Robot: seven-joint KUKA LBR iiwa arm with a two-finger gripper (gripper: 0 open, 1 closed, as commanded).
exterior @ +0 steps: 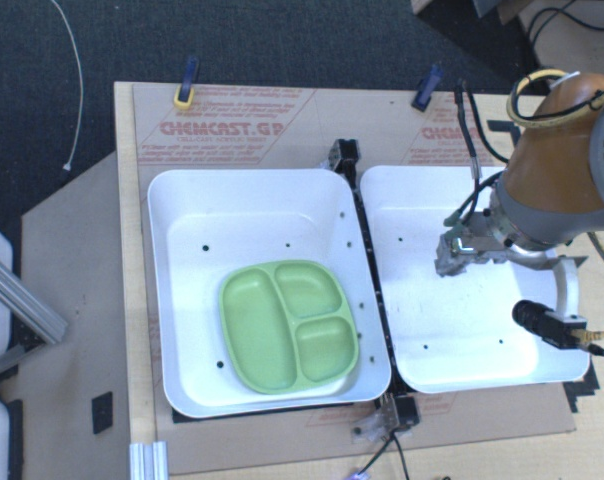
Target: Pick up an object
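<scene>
Scanning bench: two shallow white bins side by side, left bin (172, 208) and right bin (422, 353), clipped together along the middle edge.
Object: green tray (287, 323), three compartments, one long and two smaller.
Object location: flat on the floor of the left bin, toward its near right corner, its right edge just beside the bin wall.
Arm: arm (557, 163) reaches in from the right and hangs over the right bin, well apart from the tray.
Gripper: gripper (460, 253) sits above the bare floor of the right bin, nothing seen between its parts; open or closed cannot be told from this angle.
Likely weight: judged light, a thin moulded plastic dish.
Stiffness: judged rigid enough to hold shape, though the rim may flex a little under a pinch.
Surface: smooth and glossy looking, so probably slippery; a shallow bite could slide off.
Fragility: low, a drop into the bin should not harm it.
Where to grip: best guess is the raised outer rim on the left or far side, where there is room for a finger outside; the dividing ridges between compartments are a second option, pinched from above.
Awkward spot: the right rim, crowded by the bin wall.
Risk: lying flat, the tray offers no tall edge, so a straight-down grasp may close on nothing or tip it.
</scene>
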